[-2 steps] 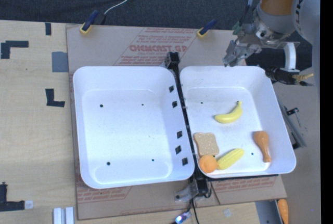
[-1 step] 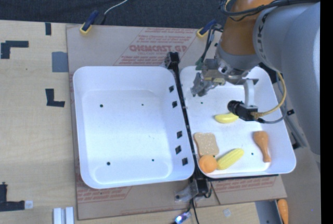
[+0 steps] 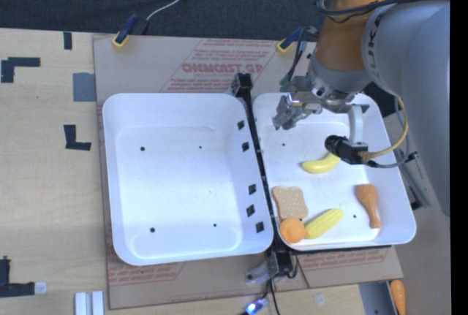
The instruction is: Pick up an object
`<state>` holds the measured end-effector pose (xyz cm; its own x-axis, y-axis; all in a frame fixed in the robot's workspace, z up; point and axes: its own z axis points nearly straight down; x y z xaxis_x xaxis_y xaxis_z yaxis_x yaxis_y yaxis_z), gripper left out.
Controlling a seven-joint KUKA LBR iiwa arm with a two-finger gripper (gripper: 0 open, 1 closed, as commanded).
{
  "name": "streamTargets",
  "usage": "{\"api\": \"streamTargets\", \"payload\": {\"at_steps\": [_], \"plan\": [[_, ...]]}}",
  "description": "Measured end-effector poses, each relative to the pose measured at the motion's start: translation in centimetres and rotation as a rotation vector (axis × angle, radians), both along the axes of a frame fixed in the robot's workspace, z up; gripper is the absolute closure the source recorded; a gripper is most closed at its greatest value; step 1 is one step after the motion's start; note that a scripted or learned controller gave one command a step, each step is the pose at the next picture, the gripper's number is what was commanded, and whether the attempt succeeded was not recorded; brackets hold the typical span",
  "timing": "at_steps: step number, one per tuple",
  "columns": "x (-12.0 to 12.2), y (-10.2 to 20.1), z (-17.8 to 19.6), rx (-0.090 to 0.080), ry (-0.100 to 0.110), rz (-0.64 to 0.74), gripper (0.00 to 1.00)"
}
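While my gripper (image 3: 291,115) hangs over the right bin's (image 3: 391,237) far-left corner, grip state unclear, nothing's under it; dropping here misses the banana (image 3: 320,164).

Both bins (image 3: 175,105) are plain white with little black dots. Right one's got a yellow banana (image 3: 320,164), yellow corn cob (image 3: 323,222), orange fruit (image 3: 292,231), tan bread slice (image 3: 289,201) and an orange-brown drumstick (image 3: 369,204). Brown cardboard sheet (image 3: 212,61) underneath has red printing.
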<state>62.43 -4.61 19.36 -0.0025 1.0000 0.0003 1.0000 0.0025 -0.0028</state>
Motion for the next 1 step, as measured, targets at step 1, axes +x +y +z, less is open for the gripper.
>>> {"api": "streamTargets", "payload": {"at_steps": [1], "plan": [[-0.01,0.0,0.92,0.0,0.001,0.0,1.0]]}}
